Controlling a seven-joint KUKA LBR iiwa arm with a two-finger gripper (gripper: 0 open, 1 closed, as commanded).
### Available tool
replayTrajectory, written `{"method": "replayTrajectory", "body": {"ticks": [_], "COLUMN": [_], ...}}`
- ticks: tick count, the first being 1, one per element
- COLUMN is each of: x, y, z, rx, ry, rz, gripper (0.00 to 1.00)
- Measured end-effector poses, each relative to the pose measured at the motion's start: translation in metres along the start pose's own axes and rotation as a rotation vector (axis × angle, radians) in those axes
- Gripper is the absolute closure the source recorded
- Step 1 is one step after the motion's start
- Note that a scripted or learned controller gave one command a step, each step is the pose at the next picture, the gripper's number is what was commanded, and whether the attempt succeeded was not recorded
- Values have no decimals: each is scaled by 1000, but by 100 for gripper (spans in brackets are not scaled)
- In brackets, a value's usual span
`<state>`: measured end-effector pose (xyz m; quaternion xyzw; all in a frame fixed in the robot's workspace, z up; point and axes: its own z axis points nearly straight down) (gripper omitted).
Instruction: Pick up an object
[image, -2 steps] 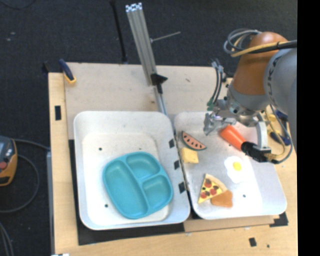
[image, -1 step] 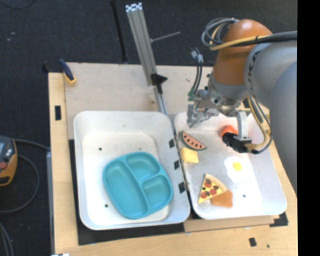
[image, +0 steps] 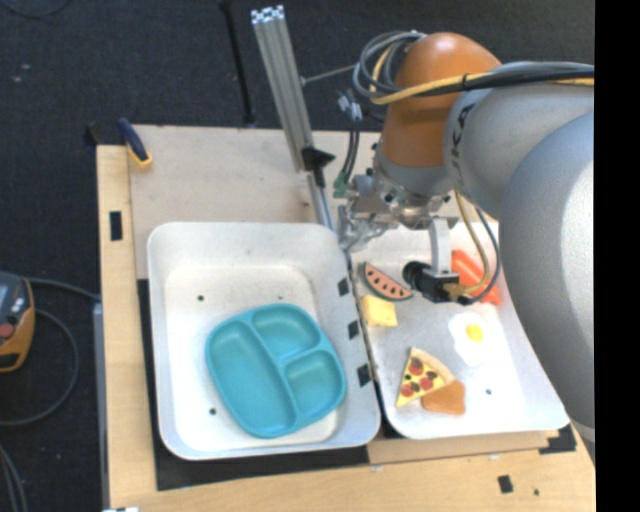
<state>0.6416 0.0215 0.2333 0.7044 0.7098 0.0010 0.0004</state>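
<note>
Gripper at the right bin's far left corner

The arm (image: 520, 150) comes in from the right, bulky and grey, its orange band (image: 430, 90) over the far end of the right bin (image: 530, 395). The wrist points down and leftward. The gripper (image: 352, 235) sits low at that bin's far left corner, close to the wall shared with the left bin (image: 180, 260). Whether it is wide or narrow cannot be told, and nothing is seen held in it.

The toys lie in the right bin. A melon slice (image: 387, 282) is just near of the gripper, with a yellow block (image: 379, 313) beside it. Nearer the camera are a fried egg (image: 472, 335), a pizza slice (image: 423, 374) and an orange piece (image: 446, 401) touching the pizza. An orange carrot (image: 468, 268) is partly hidden by the arm's cables.

A blue plate (image: 275, 368) with three sections lies in the left bin. A metal post (image: 287, 95) with a checkered top rises behind the bins, just beside the gripper, and a blue clamp (image: 134, 142) sits on the bench's far left corner
</note>
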Motion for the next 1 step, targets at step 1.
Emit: {"method": "replayTrajectory", "body": {"ticks": [1], "x": [50], "y": [10], "z": [3], "rx": [0], "ry": [0], "rz": [1], "gripper": [100]}}
